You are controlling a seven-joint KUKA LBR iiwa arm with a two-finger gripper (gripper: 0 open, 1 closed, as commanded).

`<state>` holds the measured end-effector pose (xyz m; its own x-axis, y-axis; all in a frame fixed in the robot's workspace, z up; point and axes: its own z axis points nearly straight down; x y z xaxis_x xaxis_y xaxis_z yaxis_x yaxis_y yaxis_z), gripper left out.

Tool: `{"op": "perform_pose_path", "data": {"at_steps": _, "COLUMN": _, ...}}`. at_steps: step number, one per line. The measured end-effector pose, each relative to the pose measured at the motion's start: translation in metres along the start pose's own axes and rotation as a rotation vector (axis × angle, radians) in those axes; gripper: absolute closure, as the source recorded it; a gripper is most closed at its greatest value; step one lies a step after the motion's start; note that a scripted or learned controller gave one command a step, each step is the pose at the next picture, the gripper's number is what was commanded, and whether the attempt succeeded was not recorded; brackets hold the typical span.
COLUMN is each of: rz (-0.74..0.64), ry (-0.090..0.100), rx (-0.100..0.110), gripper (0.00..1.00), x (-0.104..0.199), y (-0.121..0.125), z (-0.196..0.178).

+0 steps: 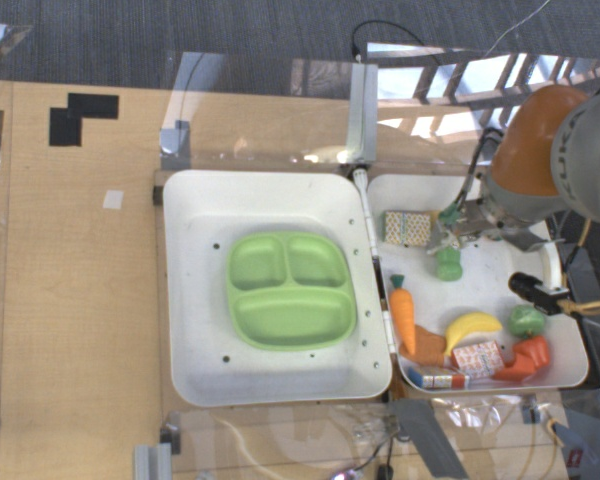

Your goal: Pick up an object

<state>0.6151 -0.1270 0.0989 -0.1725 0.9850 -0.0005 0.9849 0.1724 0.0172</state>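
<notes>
gripper (pixel 450 236) low in the right white bin (pixel 570 368), just above a small green cylinder (pixel 447 264); holding it? cannot tell. orange plastic carrot (pixel 403 313) at 7 o'clock.

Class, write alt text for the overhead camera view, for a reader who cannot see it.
A grey robot arm with an orange band reaches from the right, its pincer just above a small green object in the right bin, which also holds a carrot, banana and patterned pouch. The left bin holds a green divided plate.
</notes>
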Motion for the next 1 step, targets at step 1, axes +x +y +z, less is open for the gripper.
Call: {"op": "perform_pose_path", "data": {"at_steps": 1, "rz": 0.122, "ry": -0.001, "rx": 0.012, "gripper": 1.00, "x": 0.0736, "y": 0.0581, "z": -0.1071}}
